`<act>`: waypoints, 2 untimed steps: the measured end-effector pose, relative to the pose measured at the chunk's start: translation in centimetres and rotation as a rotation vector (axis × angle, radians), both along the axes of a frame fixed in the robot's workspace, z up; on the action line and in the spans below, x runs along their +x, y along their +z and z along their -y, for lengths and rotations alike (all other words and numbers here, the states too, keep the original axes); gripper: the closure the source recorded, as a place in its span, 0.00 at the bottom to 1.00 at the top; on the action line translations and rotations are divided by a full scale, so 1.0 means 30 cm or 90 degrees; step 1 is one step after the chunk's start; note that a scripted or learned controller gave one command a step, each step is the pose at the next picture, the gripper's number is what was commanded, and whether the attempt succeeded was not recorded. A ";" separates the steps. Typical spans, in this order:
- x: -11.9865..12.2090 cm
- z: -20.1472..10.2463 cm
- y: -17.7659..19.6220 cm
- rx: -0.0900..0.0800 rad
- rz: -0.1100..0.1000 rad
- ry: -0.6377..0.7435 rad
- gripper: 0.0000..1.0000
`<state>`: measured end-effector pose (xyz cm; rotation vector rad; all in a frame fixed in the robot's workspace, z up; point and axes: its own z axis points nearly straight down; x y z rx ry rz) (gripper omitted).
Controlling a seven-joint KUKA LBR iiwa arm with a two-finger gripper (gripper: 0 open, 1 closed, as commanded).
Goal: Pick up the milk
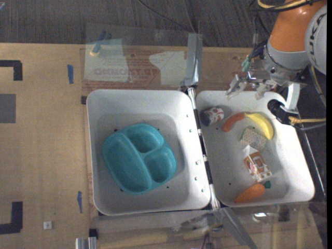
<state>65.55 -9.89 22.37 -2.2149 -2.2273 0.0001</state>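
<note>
The gripper (252,84) hangs over the right bin's (301,154) far rim, fingers spread, holding nothing; the milk (256,165) lies free nearer, ready for picking.

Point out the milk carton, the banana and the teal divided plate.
milk carton (256,165), camera view, its printed side.
banana (262,124), camera view, mid-curve.
teal divided plate (120,157), camera view, its large compartment.

A divided plate (139,157) lies in the left bin (101,108); the milk (257,166) lies in the right bin (301,185).
</note>
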 end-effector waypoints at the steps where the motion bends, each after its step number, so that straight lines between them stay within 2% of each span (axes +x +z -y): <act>1: -0.186 0.136 -0.150 0.000 0.000 0.140 0.00; 2: -0.370 0.271 -0.434 -0.004 0.013 0.193 0.00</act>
